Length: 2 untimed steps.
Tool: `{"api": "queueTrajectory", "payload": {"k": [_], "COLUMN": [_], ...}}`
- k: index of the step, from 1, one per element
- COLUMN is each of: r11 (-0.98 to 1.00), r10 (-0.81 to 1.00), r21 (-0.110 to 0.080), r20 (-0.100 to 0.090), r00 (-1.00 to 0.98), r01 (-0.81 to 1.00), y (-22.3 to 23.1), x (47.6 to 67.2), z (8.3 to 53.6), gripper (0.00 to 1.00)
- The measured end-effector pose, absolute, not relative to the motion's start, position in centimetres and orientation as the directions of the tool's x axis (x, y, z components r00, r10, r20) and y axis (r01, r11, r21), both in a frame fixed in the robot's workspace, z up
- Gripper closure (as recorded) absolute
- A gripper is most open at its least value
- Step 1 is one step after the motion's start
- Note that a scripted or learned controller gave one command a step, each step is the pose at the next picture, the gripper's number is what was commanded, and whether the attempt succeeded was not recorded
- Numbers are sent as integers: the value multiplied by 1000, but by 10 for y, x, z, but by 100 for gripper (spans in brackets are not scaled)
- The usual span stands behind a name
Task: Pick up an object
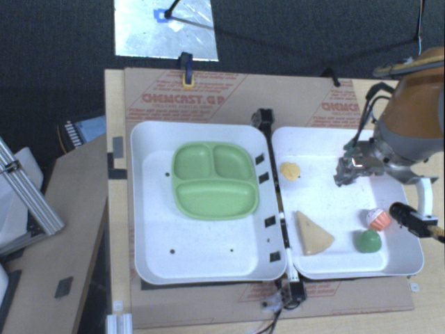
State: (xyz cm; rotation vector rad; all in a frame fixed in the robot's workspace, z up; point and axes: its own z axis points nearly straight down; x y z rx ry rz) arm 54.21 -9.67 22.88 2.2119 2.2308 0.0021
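We see two shallow white bins side by side on the bench, the left bin point(149, 256) holding a green divided plate point(214, 180) and the right bin point(403, 263) holding four small objects. A yellow round piece point(290, 170) lies near the right bin's upper left, just beside the divider; a tan wedge point(313, 234) lies toward the lower left; an orange and white piece point(377, 218) and a green ball point(368, 241) sit close together at the lower right. The arm point(414, 113) reaches in from the right, its gripper point(345, 174) hanging over the bare floor of the right bin, apart from every object; we cannot tell how the gripper is set, and nothing shows in its grasp
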Motion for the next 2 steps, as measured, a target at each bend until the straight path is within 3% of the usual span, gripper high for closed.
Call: {"api": "queueTrajectory", "payload": {"k": [2], "r11": [9], "r10": [1000], "r21": [1], "r20": [2], "r00": [-9], "r01": [1000], "y": [-5], "x": [527], "z": [219], "gripper": [100]}}
